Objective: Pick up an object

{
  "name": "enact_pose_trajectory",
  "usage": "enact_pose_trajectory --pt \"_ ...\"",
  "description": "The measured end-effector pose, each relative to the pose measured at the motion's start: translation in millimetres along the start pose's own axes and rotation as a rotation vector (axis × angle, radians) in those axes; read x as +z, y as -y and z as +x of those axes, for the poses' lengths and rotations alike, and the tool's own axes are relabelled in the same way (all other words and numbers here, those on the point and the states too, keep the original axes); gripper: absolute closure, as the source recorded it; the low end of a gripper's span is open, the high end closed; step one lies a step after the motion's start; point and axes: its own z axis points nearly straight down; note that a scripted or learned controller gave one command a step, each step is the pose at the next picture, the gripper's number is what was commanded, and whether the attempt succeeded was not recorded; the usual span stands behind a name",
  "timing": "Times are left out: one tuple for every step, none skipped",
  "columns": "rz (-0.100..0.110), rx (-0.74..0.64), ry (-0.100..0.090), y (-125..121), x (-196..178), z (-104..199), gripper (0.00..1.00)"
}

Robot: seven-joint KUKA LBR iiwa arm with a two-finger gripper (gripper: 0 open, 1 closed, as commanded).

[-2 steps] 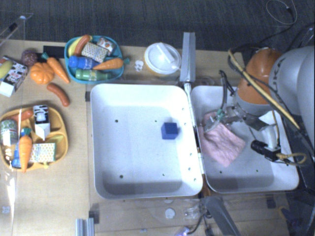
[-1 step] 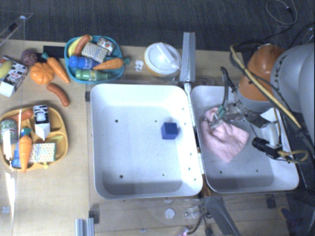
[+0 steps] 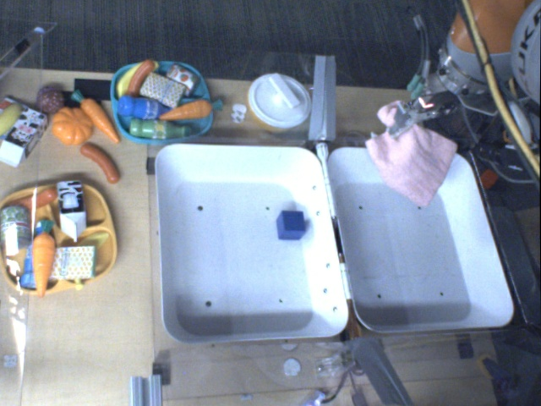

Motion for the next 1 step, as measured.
enact_pose_trajectory --pt "0.004 -0.202 -0.002 12.0 71.6 -29.8 1.00"
